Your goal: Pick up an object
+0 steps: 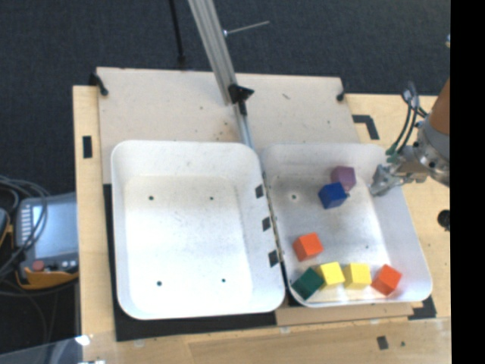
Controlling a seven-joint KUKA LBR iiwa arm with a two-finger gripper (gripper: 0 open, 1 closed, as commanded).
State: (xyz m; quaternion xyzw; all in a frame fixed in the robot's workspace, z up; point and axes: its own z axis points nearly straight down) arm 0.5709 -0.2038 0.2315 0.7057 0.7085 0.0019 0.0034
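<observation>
The right bin [394,226] holds several small blocks. A purple block [344,177] and a blue block [333,195] touch near its far side. An orange block [308,246] lies alone in the middle. Along the near rim sit a green block [308,282], two yellow blocks [332,273] [358,274] and an orange block [387,278]. My gripper [381,180] hangs over the bin's far right part, to the right of the purple block, with nothing seen between its fingers.
The left bin [189,226] lies beside the right one. A slanted metal pole [216,44] rises from behind the bins. A device with cables [42,241] sits off the bench's left edge.
</observation>
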